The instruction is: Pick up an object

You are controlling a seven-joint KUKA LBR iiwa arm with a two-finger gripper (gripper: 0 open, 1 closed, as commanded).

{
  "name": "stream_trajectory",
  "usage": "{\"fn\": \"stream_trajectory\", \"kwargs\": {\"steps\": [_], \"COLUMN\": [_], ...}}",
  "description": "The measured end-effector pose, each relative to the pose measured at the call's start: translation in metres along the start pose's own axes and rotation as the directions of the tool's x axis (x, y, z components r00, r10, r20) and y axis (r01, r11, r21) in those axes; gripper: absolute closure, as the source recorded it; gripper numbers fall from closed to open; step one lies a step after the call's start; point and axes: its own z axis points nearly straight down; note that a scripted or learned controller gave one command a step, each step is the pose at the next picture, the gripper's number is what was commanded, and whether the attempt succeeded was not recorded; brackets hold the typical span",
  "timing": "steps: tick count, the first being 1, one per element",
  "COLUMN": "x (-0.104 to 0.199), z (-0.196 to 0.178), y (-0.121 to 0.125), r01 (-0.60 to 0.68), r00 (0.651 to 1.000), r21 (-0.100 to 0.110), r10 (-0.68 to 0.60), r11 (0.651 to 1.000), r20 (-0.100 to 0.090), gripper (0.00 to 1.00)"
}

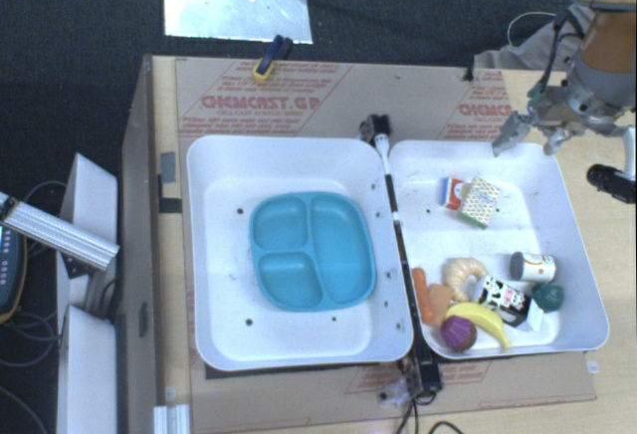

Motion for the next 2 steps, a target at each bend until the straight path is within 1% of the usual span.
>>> {"fn": "stream_trajectory", "kwargs": {"steps": [1, 2], "x": [0.052, 0.086], "z": [0.098, 0.113], "y": [-0.029, -0.054], "r01": [0.001, -0.002], "r00": [1.0, 1.0], "r21": [0.003, -0.016], "r10": [-0.001, 0.002], "r11": [1.0, 1.0], "r20": [-0.001, 0.005], "gripper": [0.0, 0.0]}}
